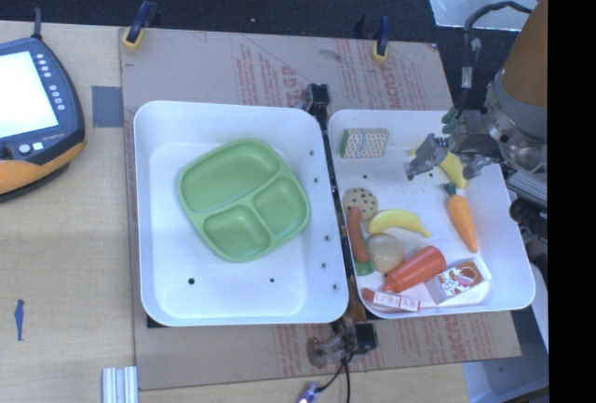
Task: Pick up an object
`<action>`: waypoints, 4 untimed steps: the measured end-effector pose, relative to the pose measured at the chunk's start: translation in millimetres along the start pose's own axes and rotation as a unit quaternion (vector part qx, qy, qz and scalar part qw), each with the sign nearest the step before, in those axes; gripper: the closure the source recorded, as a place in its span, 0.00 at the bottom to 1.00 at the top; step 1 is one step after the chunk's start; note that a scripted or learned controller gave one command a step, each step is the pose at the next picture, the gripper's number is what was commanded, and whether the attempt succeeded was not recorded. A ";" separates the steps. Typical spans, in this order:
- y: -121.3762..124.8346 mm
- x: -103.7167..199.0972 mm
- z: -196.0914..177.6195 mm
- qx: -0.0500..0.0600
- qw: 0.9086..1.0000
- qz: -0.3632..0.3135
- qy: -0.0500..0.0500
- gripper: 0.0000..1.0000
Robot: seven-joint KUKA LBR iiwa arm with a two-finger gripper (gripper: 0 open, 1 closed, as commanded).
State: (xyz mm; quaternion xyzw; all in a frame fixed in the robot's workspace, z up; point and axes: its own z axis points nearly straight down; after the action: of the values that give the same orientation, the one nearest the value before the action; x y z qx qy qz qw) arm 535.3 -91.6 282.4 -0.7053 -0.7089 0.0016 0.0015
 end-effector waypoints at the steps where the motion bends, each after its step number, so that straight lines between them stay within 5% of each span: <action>1: 13.1 -98.0 73.5 0.001 1.000 0.000 -0.001 0.00; 2: -3.3 -120.3 191.4 0.001 1.000 0.000 0.000 0.00; 3: -3.3 -121.4 181.0 0.002 1.000 -0.003 -0.001 1.00; 4: -6.1 -41.5 190.8 0.000 1.000 -0.001 0.000 1.00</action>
State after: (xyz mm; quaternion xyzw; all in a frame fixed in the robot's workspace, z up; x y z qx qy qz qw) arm 528.6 -133.2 91.7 -0.7044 -0.7098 0.0014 0.0015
